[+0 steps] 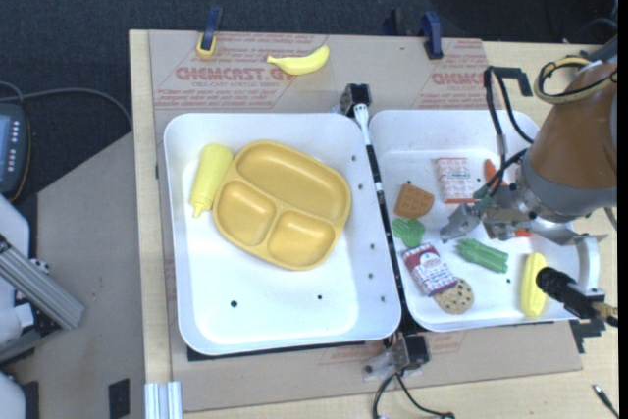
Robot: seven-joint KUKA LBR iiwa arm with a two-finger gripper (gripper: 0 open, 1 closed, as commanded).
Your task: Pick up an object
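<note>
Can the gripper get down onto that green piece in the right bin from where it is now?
Probably yes. The gripper hangs just above the green piece, which lies flat with bare bin floor around it; the red packet and cookie lie off to its left.

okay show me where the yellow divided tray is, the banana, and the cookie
Yellow divided tray (pixel 283 201): camera view, its middle ridge.
Banana (pixel 300 63): camera view, mid-curve.
Cookie (pixel 454 296): camera view, its centre.

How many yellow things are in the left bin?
2: a yellow divided tray in the middle of the left bin, and a yellow bottle by the tray's left edge.
</note>
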